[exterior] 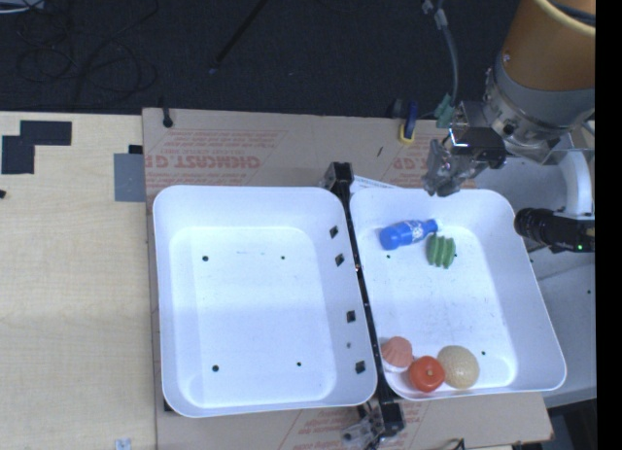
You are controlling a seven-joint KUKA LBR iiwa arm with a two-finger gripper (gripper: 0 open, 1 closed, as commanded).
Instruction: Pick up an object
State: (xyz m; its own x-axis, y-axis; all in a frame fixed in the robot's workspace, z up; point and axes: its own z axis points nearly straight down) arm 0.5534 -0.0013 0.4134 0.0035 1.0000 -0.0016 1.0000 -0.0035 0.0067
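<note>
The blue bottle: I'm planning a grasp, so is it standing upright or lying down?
Lying down. The blue bottle rests on its side on the floor of the right bin, its long axis running across the view, beside the green object.

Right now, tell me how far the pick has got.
Nothing looks picked yet. The gripper hangs over the far rim of the right bin, with nothing visible between its fingers. The blue bottle and green object lie just below it; the pink piece, red ball and tan ball sit in the near corner. Descending, gripping and lifting all remain.
</note>
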